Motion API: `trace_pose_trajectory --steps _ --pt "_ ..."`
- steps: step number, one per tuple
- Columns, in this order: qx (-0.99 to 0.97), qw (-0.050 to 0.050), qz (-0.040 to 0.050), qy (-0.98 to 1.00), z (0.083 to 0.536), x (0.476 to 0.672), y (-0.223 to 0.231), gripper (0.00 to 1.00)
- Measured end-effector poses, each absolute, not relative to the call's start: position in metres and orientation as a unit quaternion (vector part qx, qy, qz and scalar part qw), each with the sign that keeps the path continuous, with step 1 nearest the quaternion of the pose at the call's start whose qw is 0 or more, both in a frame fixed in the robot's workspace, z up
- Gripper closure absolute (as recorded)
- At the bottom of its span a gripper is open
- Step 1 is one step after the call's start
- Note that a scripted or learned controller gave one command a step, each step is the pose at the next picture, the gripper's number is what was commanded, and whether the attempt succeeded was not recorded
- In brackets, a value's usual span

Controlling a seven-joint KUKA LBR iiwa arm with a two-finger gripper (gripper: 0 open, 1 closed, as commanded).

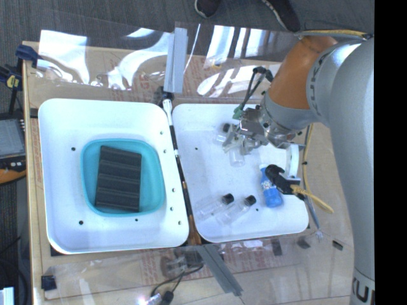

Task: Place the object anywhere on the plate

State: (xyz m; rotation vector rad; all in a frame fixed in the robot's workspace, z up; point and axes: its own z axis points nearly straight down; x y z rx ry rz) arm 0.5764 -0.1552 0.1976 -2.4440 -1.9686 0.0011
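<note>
A teal plate (152, 161) lies in the left bin (57, 126), and a dark grey ridged block (118, 178) rests flat on its middle. My gripper (234, 138) hangs low over the upper middle of the right bin (197, 126). A small clear vial (237, 158) lies just below it. Whether anything is held cannot be made out. Two clear vials with black caps (219, 203) (241, 204) lie side by side near the right bin's front edge.
A small blue object (273, 197) sits at the right bin's front right. The raised rims between the two bins (177, 164) separate them. Clear plastic sheeting (127, 65) covers the bench behind the bins.
</note>
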Motion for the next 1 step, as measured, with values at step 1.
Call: trace_pose_trajectory --steps 1 --pt "-0.741 0.003 0.0023 -0.672 0.1629 0.504 -0.0984 1.0"
